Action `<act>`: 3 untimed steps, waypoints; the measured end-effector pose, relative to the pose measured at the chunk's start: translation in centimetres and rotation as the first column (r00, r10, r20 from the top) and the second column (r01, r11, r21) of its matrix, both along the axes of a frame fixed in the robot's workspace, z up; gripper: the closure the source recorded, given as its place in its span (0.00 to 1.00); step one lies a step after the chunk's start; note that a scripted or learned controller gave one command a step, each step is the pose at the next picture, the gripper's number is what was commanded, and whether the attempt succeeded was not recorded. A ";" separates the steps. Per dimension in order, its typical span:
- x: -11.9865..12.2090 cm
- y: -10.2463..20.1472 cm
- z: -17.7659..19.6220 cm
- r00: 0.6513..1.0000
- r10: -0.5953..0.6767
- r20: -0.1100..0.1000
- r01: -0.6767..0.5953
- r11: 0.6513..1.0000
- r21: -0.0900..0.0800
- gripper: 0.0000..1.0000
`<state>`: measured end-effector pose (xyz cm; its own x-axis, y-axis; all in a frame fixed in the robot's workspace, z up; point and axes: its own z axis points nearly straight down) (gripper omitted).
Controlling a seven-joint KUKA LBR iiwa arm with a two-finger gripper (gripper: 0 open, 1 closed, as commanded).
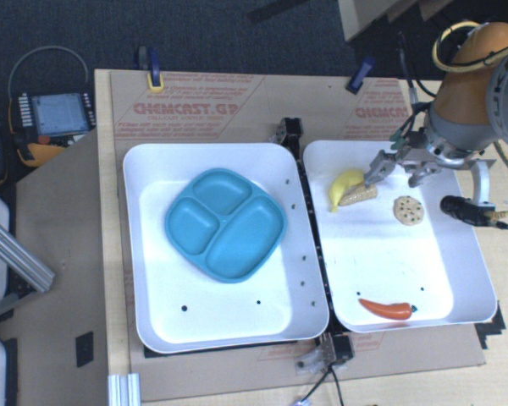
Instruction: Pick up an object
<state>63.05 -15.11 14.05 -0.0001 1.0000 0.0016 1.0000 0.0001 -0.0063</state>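
At the far left of the frame, beyond the bench, a small device with a lit screen (60,113) sits on the dark floor with a cable looping over it. A yellow clamp (155,78) grips the top edge of the cardboard-covered bench (237,100) at upper left.

The left bin (144,227) takes up the centre-left of the frame. A blue divided plate (226,224) lies flat in its middle, with three compartments showing.

Just beside it, the right bin (457,269) holds three small things. A yellow banana (345,184) lies in the bin's upper left, with a tan wedge-shaped piece (359,195) touching its lower side. To the right, a round cookie (408,211) with dark spots rests near the bin's upper middle, apart from the banana. A red chili pepper (385,309) lies along the bin's lower edge, well apart from the others.

The gripper (398,166) hangs over the bin's upper part, between the banana and the cookie. Its fingers are spread apart with nothing between them; one fingertip (378,171) stands just beside the banana's right end. Above it, at upper right of the frame, the arm (474,83) shows its orange band and grey wrist.
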 end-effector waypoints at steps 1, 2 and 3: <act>0.2 -0.1 1.4 1.000 0.000 0.008 0.000 1.000 -0.003 1.00; 0.1 -0.4 5.9 1.000 -0.001 0.013 0.001 1.000 -0.004 1.00; -0.4 0.0 12.0 1.000 0.001 0.015 -0.001 1.000 -0.004 1.00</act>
<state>62.68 -15.09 26.06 -0.0012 1.0000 -0.0028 1.0000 0.0013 0.0090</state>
